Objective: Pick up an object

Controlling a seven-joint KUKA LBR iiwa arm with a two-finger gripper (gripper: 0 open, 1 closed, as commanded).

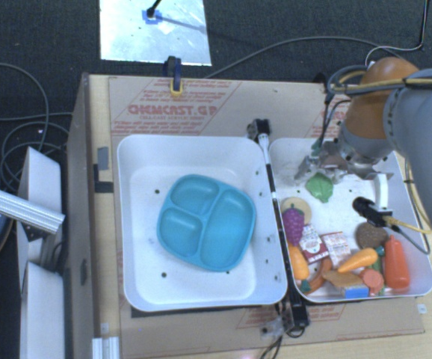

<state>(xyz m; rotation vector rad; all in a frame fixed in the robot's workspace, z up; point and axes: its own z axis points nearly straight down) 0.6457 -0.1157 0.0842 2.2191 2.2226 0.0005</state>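
Green toy (pixel 321 187) lies in the right bin (pixel 418 275) under the gripper (pixel 322 166), grip state unclear.

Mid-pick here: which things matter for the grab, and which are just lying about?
In play:
gripper, low in the right bin
green toy just below it
grapes
carrot
red toy

Lying about:
blue plate in the left bin
clamp
foil sheet
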